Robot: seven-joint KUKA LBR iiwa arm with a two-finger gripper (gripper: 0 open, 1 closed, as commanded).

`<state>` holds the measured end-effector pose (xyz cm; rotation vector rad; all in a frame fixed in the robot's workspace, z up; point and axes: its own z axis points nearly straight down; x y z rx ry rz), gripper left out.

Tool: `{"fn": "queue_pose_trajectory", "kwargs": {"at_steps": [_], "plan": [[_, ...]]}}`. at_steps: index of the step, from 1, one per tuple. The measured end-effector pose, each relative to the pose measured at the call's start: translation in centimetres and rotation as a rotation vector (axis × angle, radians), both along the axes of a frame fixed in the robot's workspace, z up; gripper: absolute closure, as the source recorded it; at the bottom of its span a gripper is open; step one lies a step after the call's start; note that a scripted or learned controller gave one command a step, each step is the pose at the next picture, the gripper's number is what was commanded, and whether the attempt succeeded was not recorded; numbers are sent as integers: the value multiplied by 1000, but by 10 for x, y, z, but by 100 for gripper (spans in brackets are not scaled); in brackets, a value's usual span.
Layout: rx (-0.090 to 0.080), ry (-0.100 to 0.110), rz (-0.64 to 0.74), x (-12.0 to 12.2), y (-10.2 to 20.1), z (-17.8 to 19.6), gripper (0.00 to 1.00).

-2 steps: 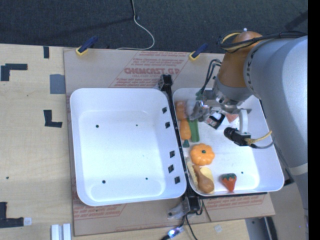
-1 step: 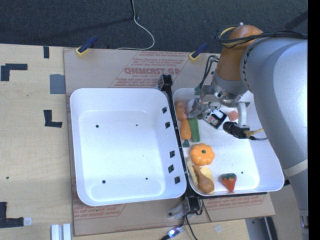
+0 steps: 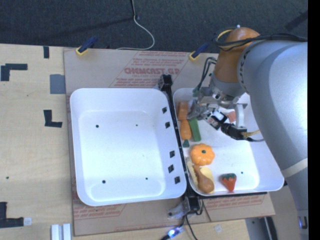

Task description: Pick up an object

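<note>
Where the wooden bench (image 3: 30, 149) begins at the left edge, a few black tape marks lie on its pale surface, and a sheet of printed brown cardboard (image 3: 145, 71) sits under both bins, pinned at its far corners by two blue-and-yellow clamps (image 3: 86, 45). The left bin (image 3: 80, 134) comes next, a shallow white tray with a handful of small dark dots on its floor. A row of black clips runs along the seam (image 3: 172, 144) where it touches the right bin (image 3: 255, 179).

Just past that seam, against the right bin's left wall, an orange carrot-shaped toy (image 3: 184, 120) lies lengthwise with a green stick-shaped piece (image 3: 194, 132) just beside it. Nearer the camera sits a small orange pumpkin (image 3: 202, 154), then a tan pear-like piece (image 3: 204, 179) touching the pumpkin's near side, and further right a red strawberry (image 3: 229, 182) lying apart on the bin floor.

The gripper (image 3: 200, 109) hangs low over the far end of the carrot and the green piece; whether the claw is spread or pressed together cannot be told, since cables and metal parts clutter it. Above it the orange band (image 3: 232, 59) of the wrist shows, and the grey arm (image 3: 280, 94) fills the right side.
</note>
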<state>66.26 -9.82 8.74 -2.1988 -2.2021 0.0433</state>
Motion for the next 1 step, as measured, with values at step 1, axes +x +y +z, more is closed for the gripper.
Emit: {"fn": "queue_pose_trajectory", "kwargs": {"at_steps": [1], "plan": [[-1,-39,-1,4,2,46,100]]}}
